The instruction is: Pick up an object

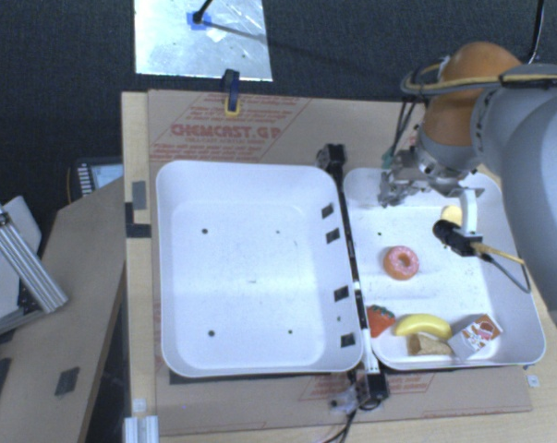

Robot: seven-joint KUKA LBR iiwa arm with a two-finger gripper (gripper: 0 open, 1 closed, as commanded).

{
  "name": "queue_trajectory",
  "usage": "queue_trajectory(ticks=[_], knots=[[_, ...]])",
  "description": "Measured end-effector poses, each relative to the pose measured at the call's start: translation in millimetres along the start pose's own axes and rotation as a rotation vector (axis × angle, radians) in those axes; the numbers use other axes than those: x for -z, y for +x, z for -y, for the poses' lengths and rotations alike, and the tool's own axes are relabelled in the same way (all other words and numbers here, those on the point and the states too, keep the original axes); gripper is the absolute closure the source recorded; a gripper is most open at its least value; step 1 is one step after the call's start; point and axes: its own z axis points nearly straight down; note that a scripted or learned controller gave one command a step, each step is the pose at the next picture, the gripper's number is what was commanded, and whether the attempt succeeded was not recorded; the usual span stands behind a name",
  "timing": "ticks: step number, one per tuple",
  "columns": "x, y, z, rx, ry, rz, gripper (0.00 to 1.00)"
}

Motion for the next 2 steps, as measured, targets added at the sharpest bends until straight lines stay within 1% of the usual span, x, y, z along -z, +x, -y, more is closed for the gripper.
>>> queue_trajectory(ticks=[2], knots=[[22.0, 0.0, -2.0, 0.003, -0.006, 0.000, 1.00]])
